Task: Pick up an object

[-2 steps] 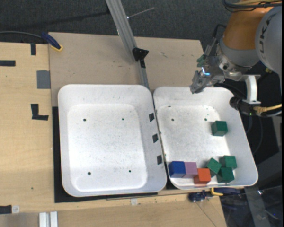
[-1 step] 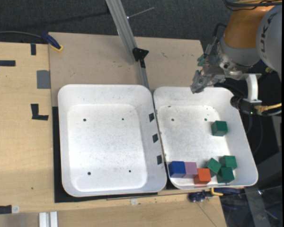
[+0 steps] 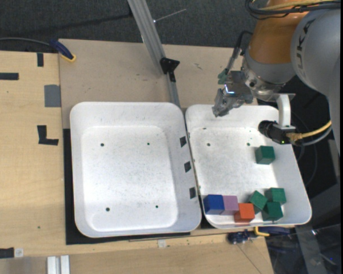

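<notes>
Over the right bin's (image 3: 304, 207) upper left rim hangs the hand (image 3: 222, 108), apparently empty, grip state unclear; best to swing toward the lone green block (image 3: 264, 154) mid-right, descending squarely over it

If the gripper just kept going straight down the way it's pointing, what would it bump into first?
Probably bare floor at the far edge of the right bin. The gripper hangs over that corner, well away from the lone green block; depth is hard to judge here.
</notes>
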`<state>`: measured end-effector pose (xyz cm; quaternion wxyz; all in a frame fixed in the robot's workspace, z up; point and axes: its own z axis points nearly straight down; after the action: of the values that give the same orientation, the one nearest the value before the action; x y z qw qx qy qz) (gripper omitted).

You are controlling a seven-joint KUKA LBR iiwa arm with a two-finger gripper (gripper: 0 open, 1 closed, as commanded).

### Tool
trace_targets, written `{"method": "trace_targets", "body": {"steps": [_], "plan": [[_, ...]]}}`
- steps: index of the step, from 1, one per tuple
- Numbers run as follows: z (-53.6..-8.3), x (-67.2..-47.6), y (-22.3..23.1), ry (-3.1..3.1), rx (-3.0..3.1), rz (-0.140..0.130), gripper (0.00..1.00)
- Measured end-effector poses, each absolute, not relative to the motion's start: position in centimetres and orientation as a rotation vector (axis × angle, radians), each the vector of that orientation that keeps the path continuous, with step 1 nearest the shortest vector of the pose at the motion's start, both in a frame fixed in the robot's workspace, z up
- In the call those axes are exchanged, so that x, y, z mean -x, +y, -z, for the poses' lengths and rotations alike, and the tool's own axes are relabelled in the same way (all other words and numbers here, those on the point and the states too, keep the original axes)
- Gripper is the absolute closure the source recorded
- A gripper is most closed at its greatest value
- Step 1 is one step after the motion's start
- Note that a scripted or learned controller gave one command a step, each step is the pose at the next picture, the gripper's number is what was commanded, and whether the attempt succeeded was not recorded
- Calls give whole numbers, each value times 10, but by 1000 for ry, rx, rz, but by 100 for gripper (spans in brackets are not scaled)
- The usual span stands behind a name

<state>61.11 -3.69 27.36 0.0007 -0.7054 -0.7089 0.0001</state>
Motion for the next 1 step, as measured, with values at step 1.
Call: {"method": "trace_targets", "body": {"steps": [1], "plan": [[-268, -586, 7, -2225, 2214, -3, 100]]}}
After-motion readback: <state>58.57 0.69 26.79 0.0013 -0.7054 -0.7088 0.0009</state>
